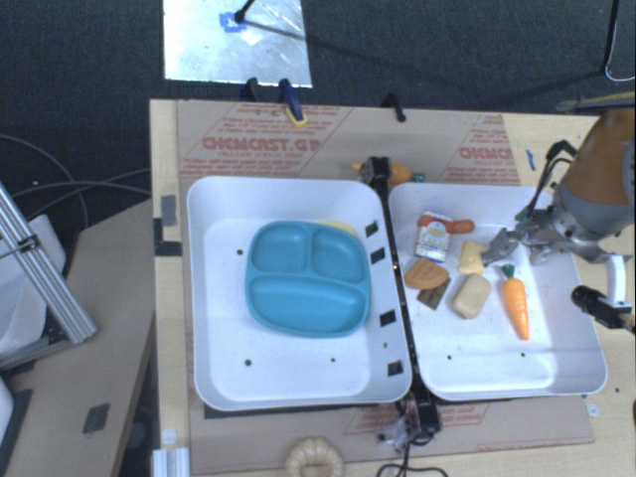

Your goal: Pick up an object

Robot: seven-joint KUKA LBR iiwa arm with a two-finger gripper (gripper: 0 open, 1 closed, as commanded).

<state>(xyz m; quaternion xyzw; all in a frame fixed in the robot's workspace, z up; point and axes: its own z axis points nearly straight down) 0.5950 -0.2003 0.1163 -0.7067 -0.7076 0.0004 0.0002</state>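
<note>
The right bin [556,366] holds several small food toys. An orange carrot [515,306] lies right of centre, a beige bread piece [472,295] beside it, and a yellow piece [470,256] above that. A small white and orange packet [432,237] sits with a red sausage [460,227] at its right. Two brown pieces [427,274] lie near the bin's left wall. My gripper [505,243] hangs over the right bin, just right of the yellow piece and above the carrot's green top. Its fingers look spread, with nothing between them.
The left bin [224,366] carries a blue divided plate [308,276]. A yellow thing [399,175] lies on the cardboard behind the bins. A blue and yellow clamp [291,102] holds the cardboard's far edge. My arm [601,182] comes in over the right bin's far right corner.
</note>
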